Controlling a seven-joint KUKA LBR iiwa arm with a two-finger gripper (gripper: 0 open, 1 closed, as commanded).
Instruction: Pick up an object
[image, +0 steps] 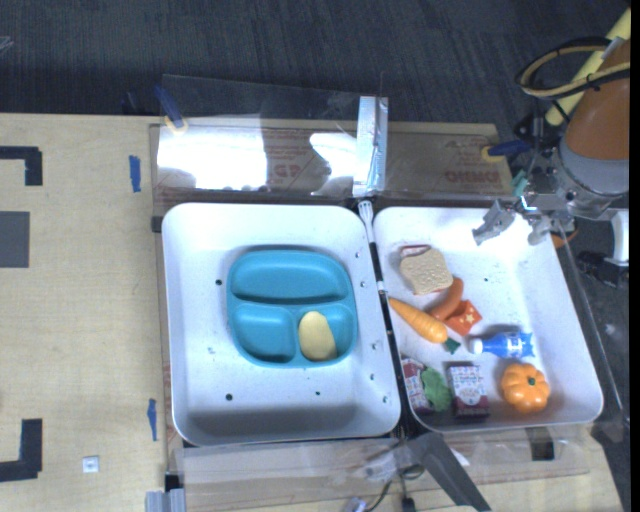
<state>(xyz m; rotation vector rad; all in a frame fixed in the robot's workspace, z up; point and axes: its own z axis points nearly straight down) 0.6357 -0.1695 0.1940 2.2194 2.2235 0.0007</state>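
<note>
Right now we see the gripper (512, 222) at 1 o'clock over the right bin (575, 330), its 2 fingers apart with nothing between them. Below it lie a bread slice (425, 269), a carrot (420, 319), a blue bottle (503, 346) and a small pumpkin (525, 387) at 5 o'clock. At 9 o'clock, the left bin (190, 300) holds a blue tray (262, 282) with a yellow egg (317, 336).

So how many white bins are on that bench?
2. The left bin holds a blue divided tray with a yellow egg-shaped toy. The right bin holds the toy foods.
</note>
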